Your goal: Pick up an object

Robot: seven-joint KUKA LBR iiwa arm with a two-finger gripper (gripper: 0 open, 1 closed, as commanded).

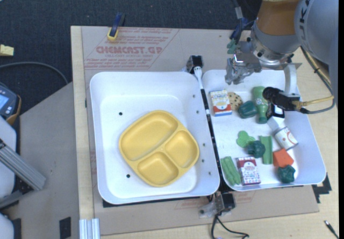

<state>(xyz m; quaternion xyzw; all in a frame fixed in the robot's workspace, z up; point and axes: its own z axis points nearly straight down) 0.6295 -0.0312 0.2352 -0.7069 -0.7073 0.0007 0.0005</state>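
Observation:
My gripper point(235, 75) hangs over the far left corner of the right bin point(317, 153), just above and behind a small white and orange box point(220, 102) and a brown cookie point(235, 98). I see nothing held by it. To its right lie a dark green lump point(248, 109) and a light green bottle point(260, 102). Further forward are a white can with a red mark point(285, 137), an orange block point(282, 157), green toy pieces point(253, 144), a green pea pod point(230, 171) and a red box point(248, 171).
The left bin point(107, 93) holds a yellow divided plate point(158, 147). A ridge between the two bins runs just left of the gripper. A dark teal piece point(286, 174) sits in the right bin's near right corner. The bins rest on a cardboard sheet point(129, 47).

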